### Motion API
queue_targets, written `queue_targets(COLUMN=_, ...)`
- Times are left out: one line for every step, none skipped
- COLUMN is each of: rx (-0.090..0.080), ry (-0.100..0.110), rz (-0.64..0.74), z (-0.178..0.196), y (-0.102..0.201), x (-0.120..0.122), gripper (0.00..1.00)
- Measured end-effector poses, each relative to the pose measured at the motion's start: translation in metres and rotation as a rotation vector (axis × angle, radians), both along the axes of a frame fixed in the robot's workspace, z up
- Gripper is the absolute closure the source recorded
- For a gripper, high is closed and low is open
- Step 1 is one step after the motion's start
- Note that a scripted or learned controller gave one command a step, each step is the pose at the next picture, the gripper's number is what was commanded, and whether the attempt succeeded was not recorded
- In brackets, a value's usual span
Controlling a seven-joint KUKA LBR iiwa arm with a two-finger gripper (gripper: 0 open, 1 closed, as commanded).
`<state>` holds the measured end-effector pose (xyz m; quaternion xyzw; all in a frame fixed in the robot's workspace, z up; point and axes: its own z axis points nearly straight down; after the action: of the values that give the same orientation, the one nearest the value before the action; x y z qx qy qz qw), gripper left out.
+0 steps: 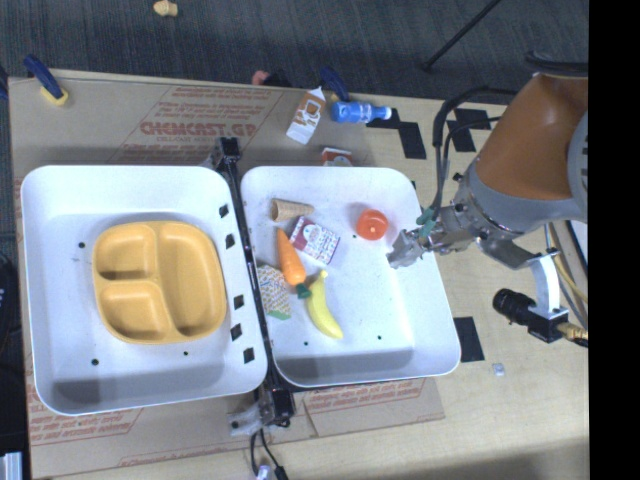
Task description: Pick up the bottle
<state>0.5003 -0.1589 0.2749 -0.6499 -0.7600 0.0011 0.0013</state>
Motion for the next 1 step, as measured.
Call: queue_targets(rx=0.002, ry=0.0, rz=0.252, z=-0.0481, y=-0.0523, x=-0.0241, gripper=1.0)
